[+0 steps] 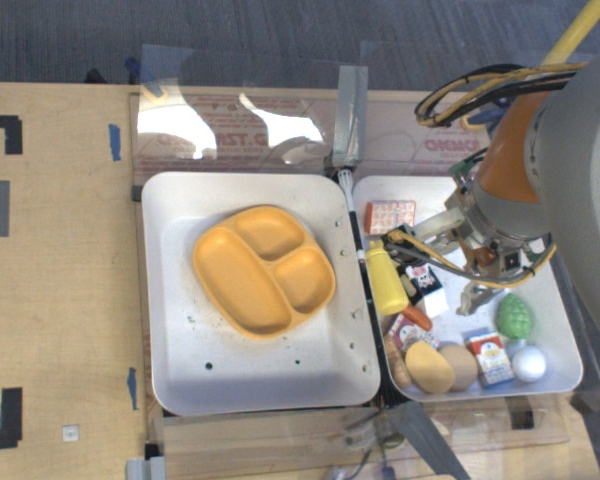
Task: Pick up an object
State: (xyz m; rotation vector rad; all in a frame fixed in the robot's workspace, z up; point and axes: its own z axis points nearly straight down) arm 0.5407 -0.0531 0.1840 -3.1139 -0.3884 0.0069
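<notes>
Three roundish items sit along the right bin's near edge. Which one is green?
The bumpy green ball, farthest right and farthest up of the three. The white ball lies just below it, and the tan egg-shaped one lies further left.

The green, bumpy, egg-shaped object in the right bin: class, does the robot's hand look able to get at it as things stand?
Probably yes. The green, bumpy, egg-shaped object lies uncovered near the right bin's far-right side, with nothing stacked on it. The hand hovers just beside it. A white ball and a small carton sit close, which might crowd a grasp.

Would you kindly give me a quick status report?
Gripper low over right bin, nothing seen held. Green ball just beside it. Orange divided plate in left bin.
</notes>
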